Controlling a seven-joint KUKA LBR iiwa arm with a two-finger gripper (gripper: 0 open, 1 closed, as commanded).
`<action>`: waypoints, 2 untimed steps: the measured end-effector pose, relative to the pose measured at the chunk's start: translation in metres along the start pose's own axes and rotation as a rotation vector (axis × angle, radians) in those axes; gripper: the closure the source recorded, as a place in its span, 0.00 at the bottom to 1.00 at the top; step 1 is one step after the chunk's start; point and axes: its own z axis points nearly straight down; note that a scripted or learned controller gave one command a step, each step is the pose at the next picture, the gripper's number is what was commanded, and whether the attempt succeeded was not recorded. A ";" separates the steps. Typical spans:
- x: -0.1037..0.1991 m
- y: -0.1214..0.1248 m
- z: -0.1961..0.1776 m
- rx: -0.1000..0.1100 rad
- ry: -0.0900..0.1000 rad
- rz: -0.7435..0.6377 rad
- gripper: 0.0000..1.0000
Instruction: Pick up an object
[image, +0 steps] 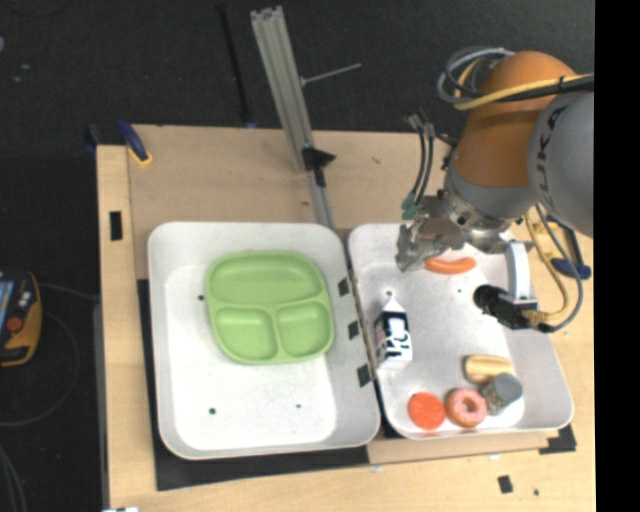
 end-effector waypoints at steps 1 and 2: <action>0.057 0.008 0.013 0.005 0.000 0.000 1.00; 0.107 0.011 0.006 0.003 0.001 -0.001 1.00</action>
